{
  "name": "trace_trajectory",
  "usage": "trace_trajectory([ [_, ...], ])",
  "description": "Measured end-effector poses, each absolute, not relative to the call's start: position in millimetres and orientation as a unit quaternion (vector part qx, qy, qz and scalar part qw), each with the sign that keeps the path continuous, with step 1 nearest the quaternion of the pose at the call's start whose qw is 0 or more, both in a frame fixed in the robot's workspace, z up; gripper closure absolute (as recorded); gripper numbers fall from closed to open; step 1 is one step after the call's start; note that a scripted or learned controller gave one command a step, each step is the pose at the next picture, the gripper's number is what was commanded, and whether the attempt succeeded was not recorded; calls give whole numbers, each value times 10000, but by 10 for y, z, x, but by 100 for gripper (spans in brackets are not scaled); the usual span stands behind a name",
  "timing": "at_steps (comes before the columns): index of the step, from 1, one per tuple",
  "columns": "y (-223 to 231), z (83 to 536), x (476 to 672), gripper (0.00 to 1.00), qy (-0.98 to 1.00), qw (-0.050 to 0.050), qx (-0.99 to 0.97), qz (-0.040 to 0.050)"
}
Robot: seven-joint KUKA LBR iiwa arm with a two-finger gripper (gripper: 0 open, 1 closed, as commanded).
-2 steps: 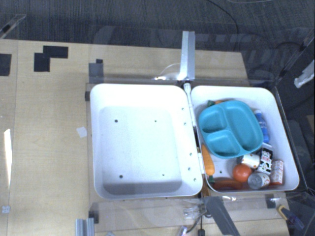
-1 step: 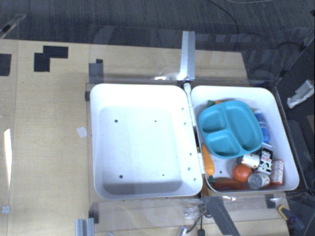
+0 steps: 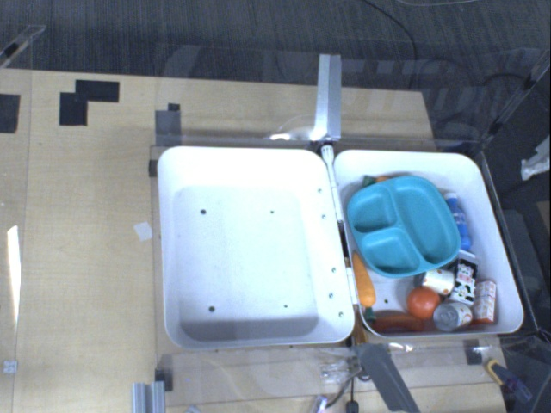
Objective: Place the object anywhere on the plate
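The blue plate [image 3: 403, 224] is seen in the right bin [image 3: 493, 198], with small objects crowded just below it, a red ball [image 3: 423, 301] among them. The claw's state cannot be told.

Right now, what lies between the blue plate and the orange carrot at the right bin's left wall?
Nothing: in the camera view the blue plate overlaps the carrot at its top end, with bare white bin floor beside them.

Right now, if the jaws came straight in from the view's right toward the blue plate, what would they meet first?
Coming low, likely the right wall of the shallow white right-hand bin; higher, the way looks free up to the turquoise three-compartment plastic plate. Height is unclear.
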State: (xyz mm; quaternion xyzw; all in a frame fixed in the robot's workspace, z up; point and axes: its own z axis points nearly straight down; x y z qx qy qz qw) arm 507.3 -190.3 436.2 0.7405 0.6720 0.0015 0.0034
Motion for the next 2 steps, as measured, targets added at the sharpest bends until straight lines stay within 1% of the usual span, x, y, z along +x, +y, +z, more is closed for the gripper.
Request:
trace_trajectory([
  [1, -2021, 4356, 4880, 0, 5535, 26, 8328, 13],
  [2, -1895, 3998, 4960, 0, 5187, 24, 8549, 17],
])
